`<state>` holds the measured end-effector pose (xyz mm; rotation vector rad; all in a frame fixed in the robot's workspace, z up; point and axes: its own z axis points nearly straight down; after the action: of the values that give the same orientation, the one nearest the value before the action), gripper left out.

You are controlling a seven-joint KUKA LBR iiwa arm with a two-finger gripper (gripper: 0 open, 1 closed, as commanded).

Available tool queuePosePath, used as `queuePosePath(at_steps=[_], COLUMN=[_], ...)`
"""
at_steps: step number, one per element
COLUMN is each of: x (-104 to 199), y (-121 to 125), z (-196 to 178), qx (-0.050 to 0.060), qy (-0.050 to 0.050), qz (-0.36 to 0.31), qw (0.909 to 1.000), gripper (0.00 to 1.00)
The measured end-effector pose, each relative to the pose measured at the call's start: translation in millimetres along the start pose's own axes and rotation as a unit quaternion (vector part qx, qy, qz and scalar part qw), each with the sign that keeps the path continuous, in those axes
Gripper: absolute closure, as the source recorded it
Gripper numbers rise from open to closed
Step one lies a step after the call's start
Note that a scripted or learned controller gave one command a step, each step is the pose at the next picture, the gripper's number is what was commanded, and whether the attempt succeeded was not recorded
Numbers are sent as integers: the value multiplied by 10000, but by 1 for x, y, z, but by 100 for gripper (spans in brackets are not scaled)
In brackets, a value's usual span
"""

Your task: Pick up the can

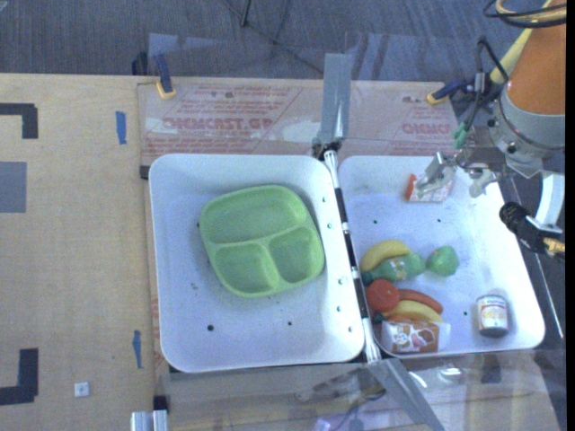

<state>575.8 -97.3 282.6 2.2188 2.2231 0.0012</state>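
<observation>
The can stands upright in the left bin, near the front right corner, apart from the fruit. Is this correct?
Not quite. The can stands in the right bin, not the left one. The camera view shows it upright near that bin's front right corner, apart from the fruit. The left bin bears the green divided plate.

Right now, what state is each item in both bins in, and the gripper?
Small metal can: upright, right bin's near right corner, untouched.
Green divided plastic tray: flat, face up, left bin.
Toy fruit pile: heaped by the divider.
Small red-and-white carton: lying flat.
Gripper: over right bin's far side, away from the can.
</observation>
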Motion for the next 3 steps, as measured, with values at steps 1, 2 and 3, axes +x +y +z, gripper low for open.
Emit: queuePosePath(at_steps=[1, 2, 3], x=[-51, -115, -126], y=[-34, -42, -93], z=[150, 192, 193], qx=[0, -10, -47], qy=[1, 11, -21], qz=[-340, -766, -2427], qw=[9994, 9971, 9701], gripper=[0, 0, 0])
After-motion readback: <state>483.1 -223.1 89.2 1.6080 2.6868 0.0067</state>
